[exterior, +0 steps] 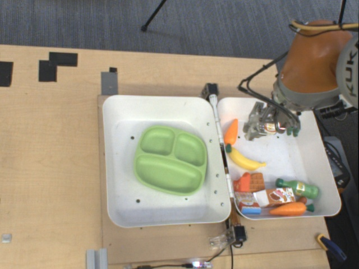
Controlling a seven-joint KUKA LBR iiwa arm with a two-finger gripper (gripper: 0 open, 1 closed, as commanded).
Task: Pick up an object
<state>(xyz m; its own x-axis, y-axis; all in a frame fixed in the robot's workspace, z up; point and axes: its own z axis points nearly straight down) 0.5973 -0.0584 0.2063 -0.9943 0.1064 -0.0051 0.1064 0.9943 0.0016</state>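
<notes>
Robotics lab: wooden bench point(50, 150), two white bins point(115, 150), grey carpet point(84, 10), tripod leg point(160, 7).

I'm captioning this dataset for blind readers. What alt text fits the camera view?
A robot arm's gripper hangs over the upper part of the right white bin, which holds a carrot, a banana, a green bottle and other toy food. The left white bin holds a green divided plate.
</notes>
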